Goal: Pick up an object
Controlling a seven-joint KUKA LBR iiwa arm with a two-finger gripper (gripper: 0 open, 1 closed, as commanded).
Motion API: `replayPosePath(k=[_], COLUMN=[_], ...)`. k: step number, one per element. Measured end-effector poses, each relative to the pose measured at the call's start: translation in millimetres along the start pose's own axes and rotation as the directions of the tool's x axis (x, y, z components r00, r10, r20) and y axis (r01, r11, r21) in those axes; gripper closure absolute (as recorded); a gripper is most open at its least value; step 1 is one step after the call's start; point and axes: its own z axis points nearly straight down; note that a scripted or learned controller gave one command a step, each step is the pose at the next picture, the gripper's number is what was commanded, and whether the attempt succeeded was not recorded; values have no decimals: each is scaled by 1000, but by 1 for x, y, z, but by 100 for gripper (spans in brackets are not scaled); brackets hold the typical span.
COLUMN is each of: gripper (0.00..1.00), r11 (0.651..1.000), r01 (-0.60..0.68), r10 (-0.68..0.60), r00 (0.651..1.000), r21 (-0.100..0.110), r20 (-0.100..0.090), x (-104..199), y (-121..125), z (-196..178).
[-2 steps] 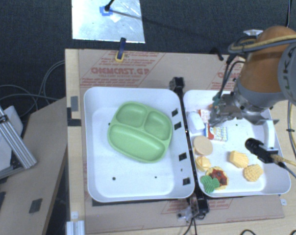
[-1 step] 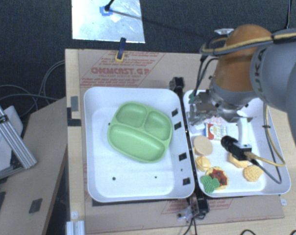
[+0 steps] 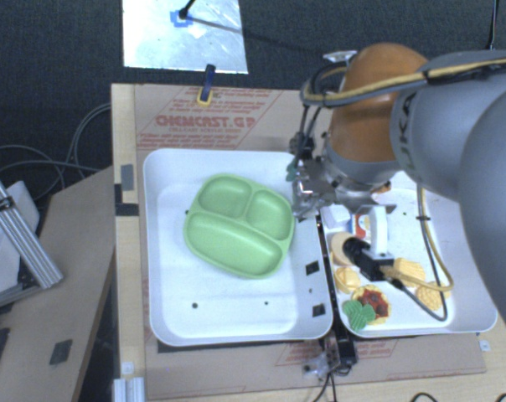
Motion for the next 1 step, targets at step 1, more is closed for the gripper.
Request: replayPosePath(k=[1], gripper=[100], r11=[1000], r01=[-5], r10=[5], r00=[1000], r21=[1], r20=[2], x=[4], y=[3], z=[13])
